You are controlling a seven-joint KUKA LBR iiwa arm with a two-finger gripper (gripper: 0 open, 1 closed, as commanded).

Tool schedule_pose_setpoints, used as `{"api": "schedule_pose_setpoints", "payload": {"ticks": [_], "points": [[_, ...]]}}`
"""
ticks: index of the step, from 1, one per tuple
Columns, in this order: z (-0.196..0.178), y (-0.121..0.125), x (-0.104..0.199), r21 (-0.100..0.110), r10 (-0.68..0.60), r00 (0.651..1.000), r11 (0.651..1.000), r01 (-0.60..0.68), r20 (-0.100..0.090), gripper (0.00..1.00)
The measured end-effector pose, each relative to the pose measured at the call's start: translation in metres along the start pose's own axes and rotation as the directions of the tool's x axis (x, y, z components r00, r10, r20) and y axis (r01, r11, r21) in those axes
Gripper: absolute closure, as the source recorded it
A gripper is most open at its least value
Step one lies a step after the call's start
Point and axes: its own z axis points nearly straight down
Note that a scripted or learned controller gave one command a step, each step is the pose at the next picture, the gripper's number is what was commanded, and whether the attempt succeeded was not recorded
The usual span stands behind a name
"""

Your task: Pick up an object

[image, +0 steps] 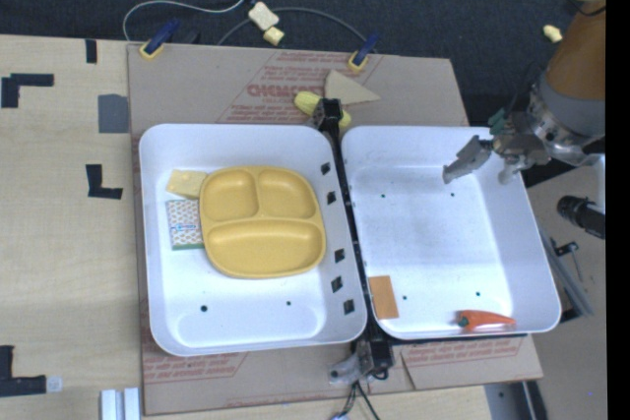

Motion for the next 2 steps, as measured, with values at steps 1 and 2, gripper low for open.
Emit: {"api": "schedule_pose_setpoints", "payload": {"ticks": [1,2], "points": [[0.166,0.016,0.047,0.010,-0.003,1.000,1.000,0.003,-0.003,0.00],[0.175,0.052,0.067,-0.002,-0.001,1.000,1.000,0.001,0.002,0.00]]}}
